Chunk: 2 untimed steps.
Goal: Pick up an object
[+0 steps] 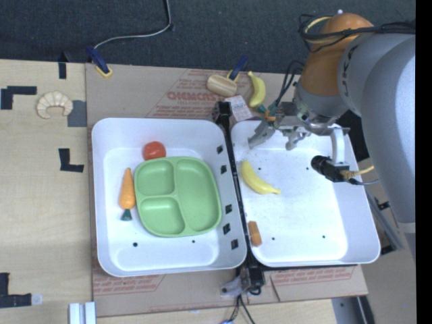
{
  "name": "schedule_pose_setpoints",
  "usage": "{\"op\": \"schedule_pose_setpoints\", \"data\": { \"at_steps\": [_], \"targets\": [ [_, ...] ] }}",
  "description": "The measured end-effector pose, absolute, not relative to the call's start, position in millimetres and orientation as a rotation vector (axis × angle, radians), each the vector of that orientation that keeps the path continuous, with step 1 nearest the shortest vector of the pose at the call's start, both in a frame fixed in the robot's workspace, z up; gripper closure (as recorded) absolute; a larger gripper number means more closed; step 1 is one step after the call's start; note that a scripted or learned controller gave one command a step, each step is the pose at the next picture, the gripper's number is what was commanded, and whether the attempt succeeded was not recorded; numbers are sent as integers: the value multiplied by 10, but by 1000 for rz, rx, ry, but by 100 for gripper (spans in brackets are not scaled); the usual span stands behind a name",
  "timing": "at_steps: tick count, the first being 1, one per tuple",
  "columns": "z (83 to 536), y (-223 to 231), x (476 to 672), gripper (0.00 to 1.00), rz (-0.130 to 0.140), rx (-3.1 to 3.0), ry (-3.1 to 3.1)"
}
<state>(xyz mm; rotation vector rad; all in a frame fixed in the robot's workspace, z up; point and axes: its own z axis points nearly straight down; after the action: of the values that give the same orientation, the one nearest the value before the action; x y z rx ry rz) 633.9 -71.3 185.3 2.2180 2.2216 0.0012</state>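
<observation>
One fixed camera looks down at a slant from above the bench (47,201), taking in both bins (108,181).

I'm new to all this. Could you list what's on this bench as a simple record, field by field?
left bin: green plate, carrot beside it, tomato behind it
right bin: banana, small orange piece near the divider
behind the bins: second banana, bread roll
far left of bench: croissant
gripper: open, over the back of the right bin, holding nothing
</observation>
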Motion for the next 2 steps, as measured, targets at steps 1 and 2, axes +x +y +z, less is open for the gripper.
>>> {"op": "schedule_pose_setpoints", "data": {
  "at_steps": [1,2],
  "targets": [
    [1840,-497,6681,0,-3,2220,2223],
    [1841,-417,6246,0,-4,2221,2222]
  ]
}}
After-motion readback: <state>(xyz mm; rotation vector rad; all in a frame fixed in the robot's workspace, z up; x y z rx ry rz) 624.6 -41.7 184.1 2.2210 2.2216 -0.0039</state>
